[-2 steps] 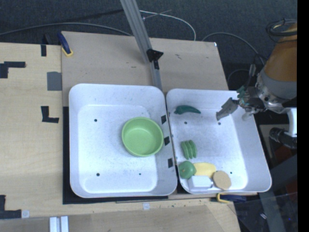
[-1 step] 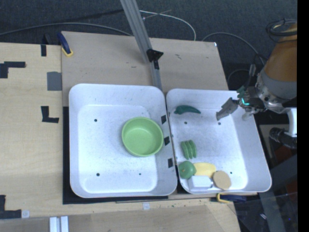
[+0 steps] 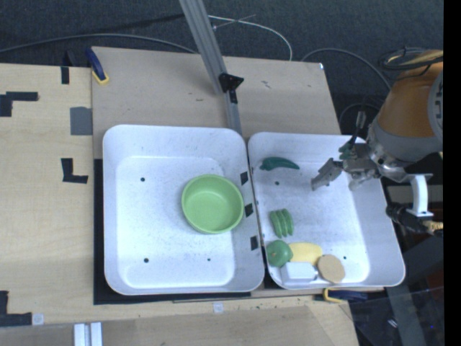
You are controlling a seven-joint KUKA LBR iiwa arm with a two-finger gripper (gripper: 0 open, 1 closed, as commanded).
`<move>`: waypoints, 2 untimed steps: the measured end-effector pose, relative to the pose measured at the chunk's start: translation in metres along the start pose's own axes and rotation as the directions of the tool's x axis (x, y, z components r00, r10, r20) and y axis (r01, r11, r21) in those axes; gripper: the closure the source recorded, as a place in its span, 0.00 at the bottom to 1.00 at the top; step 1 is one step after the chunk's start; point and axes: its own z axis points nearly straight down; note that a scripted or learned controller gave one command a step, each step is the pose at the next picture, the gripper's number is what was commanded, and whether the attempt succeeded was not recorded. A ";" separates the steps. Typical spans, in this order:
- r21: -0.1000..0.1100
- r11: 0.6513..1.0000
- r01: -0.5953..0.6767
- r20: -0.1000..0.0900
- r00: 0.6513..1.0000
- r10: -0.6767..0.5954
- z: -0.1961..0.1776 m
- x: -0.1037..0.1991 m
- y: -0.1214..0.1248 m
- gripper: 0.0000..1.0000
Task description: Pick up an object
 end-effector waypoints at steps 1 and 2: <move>0.001 1.000 0.000 0.000 1.000 0.000 0.050 -0.004 0.007 0.00; 0.002 1.000 0.000 0.000 1.000 0.000 0.104 -0.003 0.005 0.00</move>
